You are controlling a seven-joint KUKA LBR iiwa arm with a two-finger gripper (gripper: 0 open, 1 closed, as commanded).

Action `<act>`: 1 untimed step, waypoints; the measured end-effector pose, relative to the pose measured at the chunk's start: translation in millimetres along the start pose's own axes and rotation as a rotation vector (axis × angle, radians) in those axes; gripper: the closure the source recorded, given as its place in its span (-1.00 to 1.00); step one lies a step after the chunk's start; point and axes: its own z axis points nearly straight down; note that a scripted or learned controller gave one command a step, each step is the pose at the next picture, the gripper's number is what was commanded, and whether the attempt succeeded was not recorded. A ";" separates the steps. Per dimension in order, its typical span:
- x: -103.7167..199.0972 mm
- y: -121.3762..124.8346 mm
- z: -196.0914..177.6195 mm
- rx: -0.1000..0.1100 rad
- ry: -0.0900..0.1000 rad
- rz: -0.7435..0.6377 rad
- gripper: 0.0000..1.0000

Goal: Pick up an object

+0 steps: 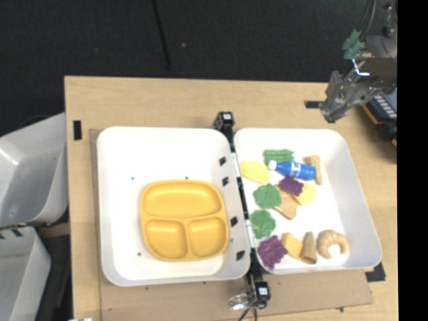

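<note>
Beside the blue bottle (294,170) crowd green leaves (266,195) and a croissant (332,242).

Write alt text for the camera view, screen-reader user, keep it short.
The gripper hangs above the bench beyond the right bin's far right corner, over no item. That bin holds a cluster of toy food, including a blue bottle, green leaves and a croissant. The left bin holds a yellow divided tray.
</note>
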 end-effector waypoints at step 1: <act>-56.3 0.6 10.3 0.019 -0.003 0.007 1.00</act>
